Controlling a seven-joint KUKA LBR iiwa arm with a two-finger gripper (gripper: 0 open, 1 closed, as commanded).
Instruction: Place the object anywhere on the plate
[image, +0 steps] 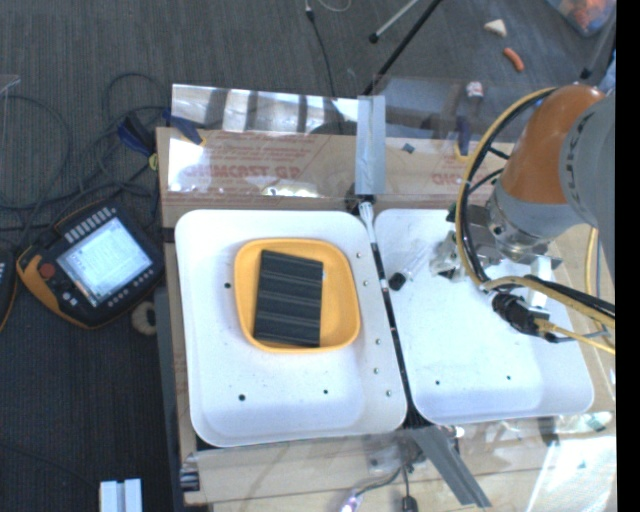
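A yellow square plate (341, 300) lies in the middle of the left white bin (290, 410). A black ridged rectangular object (288, 297) rests flat on the plate, covering most of its centre. My gripper (447, 258) hangs over the far left part of the right bin (480, 380), well to the right of the plate and apart from the object. The grey wrist and orange band (545, 150) above hide most of it.
A small dark item (397, 281) sits near the right bin's left wall. Black and yellow cables (530, 310) trail from the arm across that bin. A cardboard wall (270, 170) stands behind the bins, and a teach pendant (90, 265) lies on the floor at left.
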